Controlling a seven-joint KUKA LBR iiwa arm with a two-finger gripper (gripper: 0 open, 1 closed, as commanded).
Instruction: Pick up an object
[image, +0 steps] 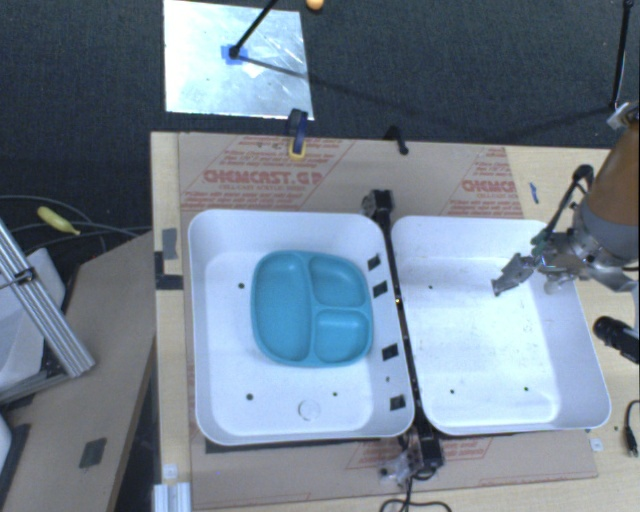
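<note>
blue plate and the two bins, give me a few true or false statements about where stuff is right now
1. The blue plate lies in the left bin. True.
2. The plate has three compartments. True.
3. The hand is over the left bin. False: it is over the right bin.
4. The hand holds the plate. False: the plate lies apart from it in the other bin.
5. The arm comes in from the right. True.

Your grey KUKA arm (612, 215) comes in from the right edge, its wrist angled down and to the left. The metal two-finger gripper (512, 276) points left, its tips low. You cannot make out from this angle how the jaws stand.
</note>
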